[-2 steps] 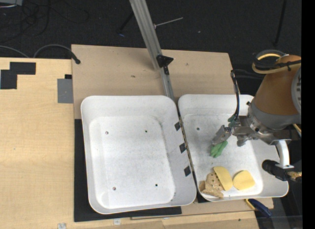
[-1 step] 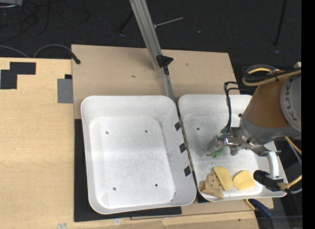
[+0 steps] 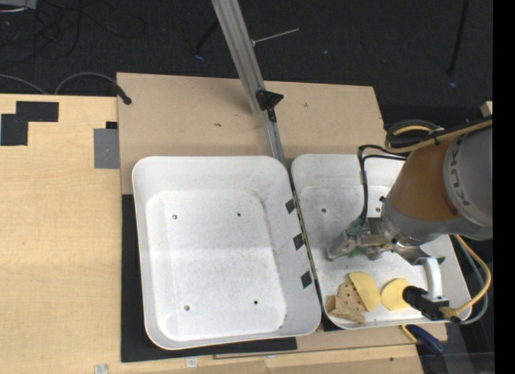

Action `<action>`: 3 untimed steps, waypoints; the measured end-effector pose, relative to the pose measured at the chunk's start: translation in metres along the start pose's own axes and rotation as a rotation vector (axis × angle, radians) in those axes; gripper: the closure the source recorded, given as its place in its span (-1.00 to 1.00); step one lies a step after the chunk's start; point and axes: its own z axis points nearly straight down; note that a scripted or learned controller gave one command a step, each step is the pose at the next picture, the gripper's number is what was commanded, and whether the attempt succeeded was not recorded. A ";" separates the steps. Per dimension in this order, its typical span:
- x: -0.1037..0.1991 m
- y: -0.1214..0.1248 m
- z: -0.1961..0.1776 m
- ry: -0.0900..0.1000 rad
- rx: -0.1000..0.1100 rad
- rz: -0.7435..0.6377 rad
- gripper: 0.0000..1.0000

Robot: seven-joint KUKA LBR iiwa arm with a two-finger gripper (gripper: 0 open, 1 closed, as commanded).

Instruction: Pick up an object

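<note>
So the gripper is hanging low over the right bin, a bit toward 7 o'clock of the bin's middle. Honestly I can't tell from this angle whether it's spread or closed, and I can't make out any object in it. The stuff to grab is all bunched at the bin's 6 o'clock edge: a tan speckled piece, a pale yellow piece touching it, and a round yellow piece just beside that. From the gripper that's roughly 5 o'clock. My worry is that they're packed so tight against each other and the front wall that a straight drop probably lands on a seam and shoves two pieces apart instead of pinching one. The wall also leaves little room, so it could catch the rim or wedge the tan piece into the corner. And coming down right where it is now, it'd likely just close on bare floor.
</note>
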 end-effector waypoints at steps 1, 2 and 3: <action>-0.001 0.000 -0.010 0.001 0.000 0.006 1.00; -0.009 0.007 -0.058 -0.001 -0.003 0.000 1.00; -0.010 -0.001 -0.117 -0.001 -0.003 -0.001 1.00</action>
